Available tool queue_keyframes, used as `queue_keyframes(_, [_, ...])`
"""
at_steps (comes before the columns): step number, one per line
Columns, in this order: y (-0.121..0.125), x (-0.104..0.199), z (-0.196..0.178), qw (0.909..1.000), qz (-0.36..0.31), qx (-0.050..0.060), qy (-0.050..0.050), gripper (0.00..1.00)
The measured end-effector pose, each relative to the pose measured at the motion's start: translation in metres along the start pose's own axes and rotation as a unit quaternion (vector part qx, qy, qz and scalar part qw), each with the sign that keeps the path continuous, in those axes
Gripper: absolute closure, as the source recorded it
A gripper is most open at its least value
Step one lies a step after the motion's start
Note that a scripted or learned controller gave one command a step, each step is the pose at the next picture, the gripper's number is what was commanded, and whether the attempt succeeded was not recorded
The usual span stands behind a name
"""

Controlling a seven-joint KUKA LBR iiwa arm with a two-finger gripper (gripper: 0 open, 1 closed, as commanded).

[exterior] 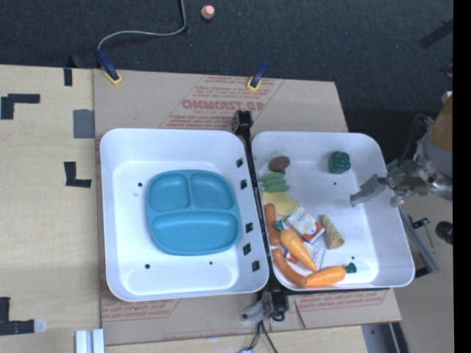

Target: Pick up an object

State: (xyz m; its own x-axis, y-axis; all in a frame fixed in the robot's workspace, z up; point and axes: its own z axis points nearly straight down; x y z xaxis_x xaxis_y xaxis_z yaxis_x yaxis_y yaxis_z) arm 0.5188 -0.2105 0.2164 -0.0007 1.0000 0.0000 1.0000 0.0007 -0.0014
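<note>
Currently poised over right bin (383, 219) rim, clear of carrots (298, 248); end effector (366, 193) aperture cannot be determined; nothing visibly held.

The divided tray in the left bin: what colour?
Light blue, seen in the camera view: divided tray.

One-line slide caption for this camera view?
Gripper at the right bin's edge; toy food lies inside, blue tray left.
</note>
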Motion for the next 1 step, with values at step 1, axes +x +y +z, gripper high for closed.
queue_keyframes(1, [0.0635, -0.0122, 0.0493, 1.0, -0.001, 0.0, 0.0, 0.0])
